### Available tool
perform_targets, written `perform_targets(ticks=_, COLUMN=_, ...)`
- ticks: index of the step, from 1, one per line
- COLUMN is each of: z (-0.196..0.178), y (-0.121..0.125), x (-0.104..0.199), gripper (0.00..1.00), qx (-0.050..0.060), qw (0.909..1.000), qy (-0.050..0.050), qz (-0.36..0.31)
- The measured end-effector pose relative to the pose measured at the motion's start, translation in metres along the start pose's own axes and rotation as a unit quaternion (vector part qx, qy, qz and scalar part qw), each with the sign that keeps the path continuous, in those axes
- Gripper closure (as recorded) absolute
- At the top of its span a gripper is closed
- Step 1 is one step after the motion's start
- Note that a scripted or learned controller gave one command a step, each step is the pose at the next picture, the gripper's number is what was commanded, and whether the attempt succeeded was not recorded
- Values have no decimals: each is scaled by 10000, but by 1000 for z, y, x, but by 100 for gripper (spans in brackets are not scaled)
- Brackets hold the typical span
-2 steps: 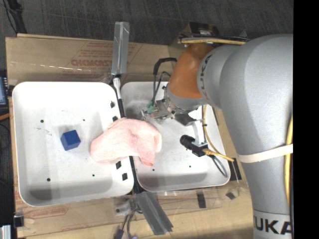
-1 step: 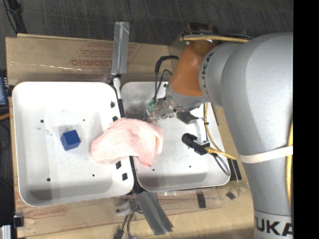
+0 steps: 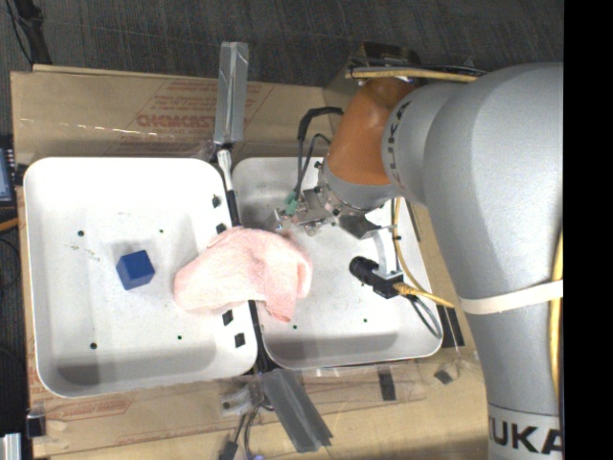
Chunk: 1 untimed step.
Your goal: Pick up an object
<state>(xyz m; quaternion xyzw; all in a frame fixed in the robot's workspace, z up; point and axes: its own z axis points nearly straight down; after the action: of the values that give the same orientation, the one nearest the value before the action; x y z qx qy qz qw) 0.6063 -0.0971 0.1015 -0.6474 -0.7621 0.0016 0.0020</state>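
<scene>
Gripper point(image 3: 299, 211) at the end of the grey arm point(image 3: 479, 190), low over the far left part of the right bin point(image 3: 330, 348). The view does not let one tell how far open it is, and nothing can be seen in its grasp. An orange band point(image 3: 359, 142) sits just above the wrist, and the arm's bulk covers the right side of the scene.

Surface and room: two shallow white bins lie side by side on a sheet of brown cardboard point(image 3: 115, 103) with faint red print. Dark carpeted floor point(image 3: 287, 8) lies beyond the far edge of the cardboard. The left bin point(image 3: 57, 218) has a few small dark dots on its floor.

Task objects: a pink cloth point(image 3: 244, 271) is draped over the ridge where the two bins meet, with more of it in the left bin than in the right. Its far right edge lies just beside the gripper, on the near left side of it. A blue cube point(image 3: 135, 268) rests on the floor of the left bin, near the cloth's left edge but apart from it.

Other items: a grey metal bar point(image 3: 233, 89) runs away from the far end of the ridge, and a similar grey piece point(image 3: 292, 415) juts out at the near end.
</scene>
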Motion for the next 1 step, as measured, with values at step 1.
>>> perform_targets(ticks=1, z=-10, y=1, x=0, gripper=100, qx=6, qw=10000, qy=-1, qz=-26)
